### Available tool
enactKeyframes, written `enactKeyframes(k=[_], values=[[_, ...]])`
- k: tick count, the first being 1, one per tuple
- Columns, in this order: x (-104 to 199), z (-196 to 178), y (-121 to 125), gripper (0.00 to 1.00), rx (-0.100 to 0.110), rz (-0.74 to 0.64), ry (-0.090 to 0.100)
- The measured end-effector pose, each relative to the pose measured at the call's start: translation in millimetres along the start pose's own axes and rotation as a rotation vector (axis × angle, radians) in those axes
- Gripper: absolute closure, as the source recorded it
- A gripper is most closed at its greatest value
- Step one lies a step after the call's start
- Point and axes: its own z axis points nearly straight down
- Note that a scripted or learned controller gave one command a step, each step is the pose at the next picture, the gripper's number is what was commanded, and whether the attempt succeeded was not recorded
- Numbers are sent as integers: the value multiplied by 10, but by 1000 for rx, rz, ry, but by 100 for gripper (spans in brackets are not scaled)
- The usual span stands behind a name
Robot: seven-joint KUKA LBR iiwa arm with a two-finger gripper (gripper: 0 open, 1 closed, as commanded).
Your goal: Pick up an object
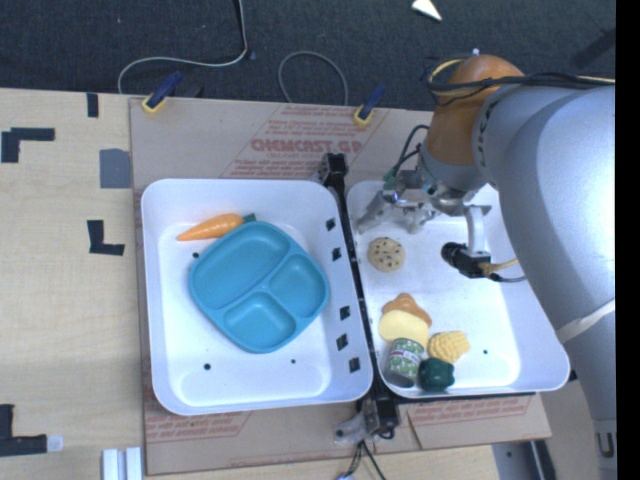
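Observation:
My gripper hangs over the far left corner of the right bin, just beyond a round speckled cookie; nothing shows in its grasp. Toward the bin's near left side lie a yellow and tan toy food, a yellow corn cob, a green can and a dark green piece, all bunched together. In the left bin an orange carrot rests against the far edge of a blue divided plate.
The grey arm and its orange band cover the right bin's far right side. A black divider runs between the bins. Blue clamps and cables lie at the bench's far edge.

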Motion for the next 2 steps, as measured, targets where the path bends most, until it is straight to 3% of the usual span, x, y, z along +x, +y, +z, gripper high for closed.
enactKeyframes(k=[1,2], values=[[-199,-14,-328,0,-8,2,1],[-22,-10,-382,0,-8,1,-1]])
